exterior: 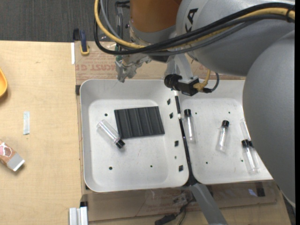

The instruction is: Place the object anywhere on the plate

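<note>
lying by the left bin's (86,125) left wall, the vial (109,133) touches the plate (139,122); light, slippery, rolls; grip mid-body. tool (124,71) at far edge, opening unclear.

You are looking at two white bins (93,172) on a tan wooden bench (37,88). A black ribbed plate (139,122) is showing parallel grooves. Clear tubes (108,132) are showing black caps. The grey arm (262,55) is showing an orange band (152,6) and yellow and black cables (108,36).
</note>
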